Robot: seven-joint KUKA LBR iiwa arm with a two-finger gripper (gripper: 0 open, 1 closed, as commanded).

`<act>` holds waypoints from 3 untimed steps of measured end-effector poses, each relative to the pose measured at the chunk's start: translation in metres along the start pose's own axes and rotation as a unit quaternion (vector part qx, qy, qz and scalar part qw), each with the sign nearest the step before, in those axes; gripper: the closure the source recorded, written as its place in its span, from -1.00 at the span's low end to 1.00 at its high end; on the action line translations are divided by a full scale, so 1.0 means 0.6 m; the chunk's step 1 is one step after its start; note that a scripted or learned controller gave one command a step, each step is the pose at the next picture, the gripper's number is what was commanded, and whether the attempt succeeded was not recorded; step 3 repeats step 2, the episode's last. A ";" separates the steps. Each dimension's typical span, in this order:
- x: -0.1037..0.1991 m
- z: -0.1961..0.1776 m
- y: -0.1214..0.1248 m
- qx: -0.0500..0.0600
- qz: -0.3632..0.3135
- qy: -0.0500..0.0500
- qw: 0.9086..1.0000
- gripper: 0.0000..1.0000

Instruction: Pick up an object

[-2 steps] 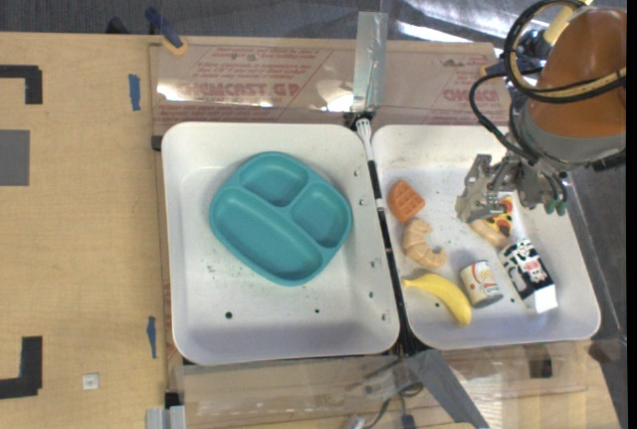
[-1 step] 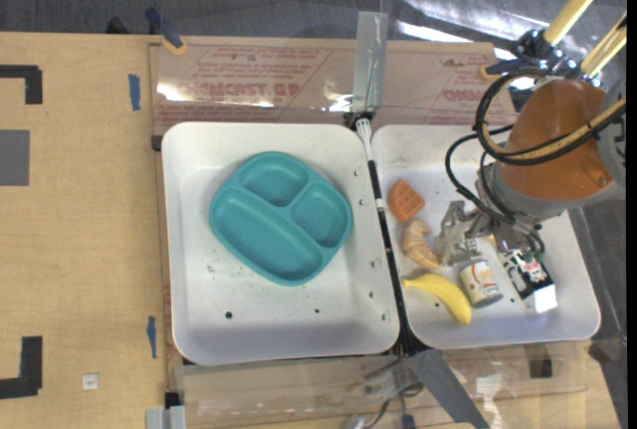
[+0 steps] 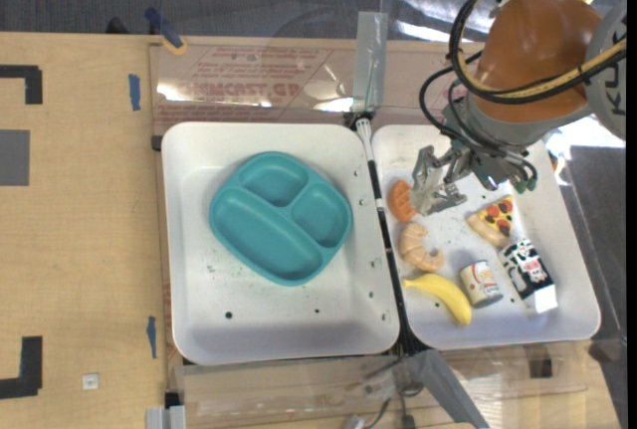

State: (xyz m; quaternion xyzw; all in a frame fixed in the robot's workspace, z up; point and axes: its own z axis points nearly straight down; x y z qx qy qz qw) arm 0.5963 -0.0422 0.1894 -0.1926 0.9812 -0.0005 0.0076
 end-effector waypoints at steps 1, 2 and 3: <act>0.044 0.004 0.034 -0.003 -0.254 0.004 0.967 1.00; 0.078 0.005 0.060 -0.005 -0.430 0.004 0.903 1.00; 0.078 0.005 0.060 -0.005 -0.430 0.004 0.903 1.00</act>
